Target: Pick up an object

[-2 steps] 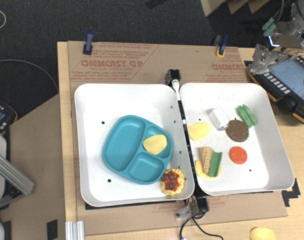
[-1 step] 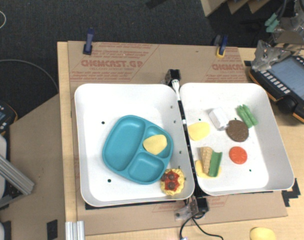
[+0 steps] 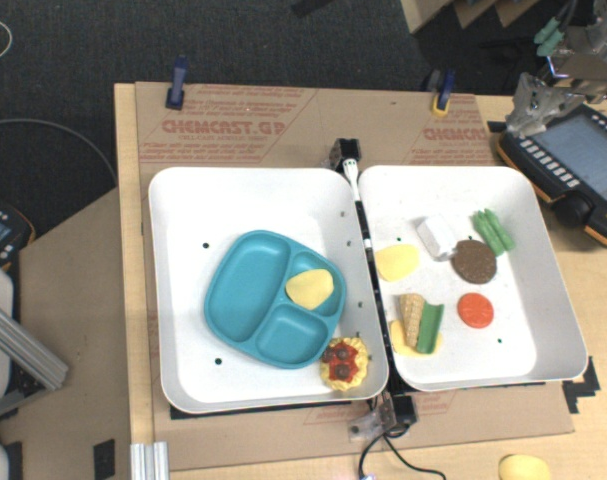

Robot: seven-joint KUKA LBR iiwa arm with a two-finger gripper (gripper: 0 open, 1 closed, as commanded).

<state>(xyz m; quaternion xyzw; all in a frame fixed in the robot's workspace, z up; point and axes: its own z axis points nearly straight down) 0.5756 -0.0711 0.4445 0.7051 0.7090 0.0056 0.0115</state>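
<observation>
Yellow lump [image 3: 523,466] at bench's [image 3: 583,438] near edge, toy pizza [image 3: 344,361] in left bin's [image 3: 173,268] near corner; hand's state unclear.

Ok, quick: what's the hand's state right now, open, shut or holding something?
Hand: cannot be told. It sits off the bins, beyond the far corner of the right bin.

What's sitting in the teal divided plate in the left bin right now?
On the teal divided plastic plate, one pale yellow rounded food piece lies in the upper right compartment. The other compartments look bare. Whatever is beneath the piece is covered.
</observation>
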